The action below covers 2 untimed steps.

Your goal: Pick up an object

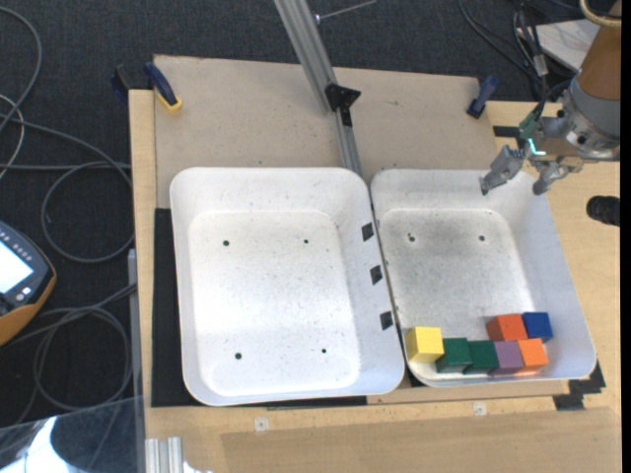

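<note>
Seven coloured blocks huddle at the right bin's lower edge, well below the open, empty hand at upper right.

Blocks bunched, well clear of the claw

Yellow block, green blocks, purple block, orange blocks and blue block sit touching, far below it.

Bins – white plastic, speckled, matt; bench – pale wood; pole – brushed metal.
</note>
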Available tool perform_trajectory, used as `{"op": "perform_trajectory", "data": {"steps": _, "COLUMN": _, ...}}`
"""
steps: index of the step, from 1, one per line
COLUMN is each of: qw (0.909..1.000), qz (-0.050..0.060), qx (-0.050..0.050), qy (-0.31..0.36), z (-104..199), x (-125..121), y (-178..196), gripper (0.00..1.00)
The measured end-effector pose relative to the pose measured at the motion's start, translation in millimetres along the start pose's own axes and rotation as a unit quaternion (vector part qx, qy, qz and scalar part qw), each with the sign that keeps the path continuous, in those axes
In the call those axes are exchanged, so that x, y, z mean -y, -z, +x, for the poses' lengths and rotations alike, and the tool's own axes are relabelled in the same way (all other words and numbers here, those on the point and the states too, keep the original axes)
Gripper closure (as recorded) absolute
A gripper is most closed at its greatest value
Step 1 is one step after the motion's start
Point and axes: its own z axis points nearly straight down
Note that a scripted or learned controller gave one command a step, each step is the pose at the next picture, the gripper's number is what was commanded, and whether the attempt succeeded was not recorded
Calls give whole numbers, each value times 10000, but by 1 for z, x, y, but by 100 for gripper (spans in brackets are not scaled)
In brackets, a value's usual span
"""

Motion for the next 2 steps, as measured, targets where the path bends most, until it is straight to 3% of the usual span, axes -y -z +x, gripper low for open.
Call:
{"op": "perform_trajectory", "data": {"steps": 1, "qw": 10000, "qz": -20, "qx": 9, "qy": 6, "z": 0, "x": -1, "y": 3, "gripper": 0}}
{"op": "perform_trajectory", "data": {"steps": 2, "qw": 10000, "qz": 6, "qx": 1, "qy": 3, "z": 10, "x": 1, "y": -46, "gripper": 0}}
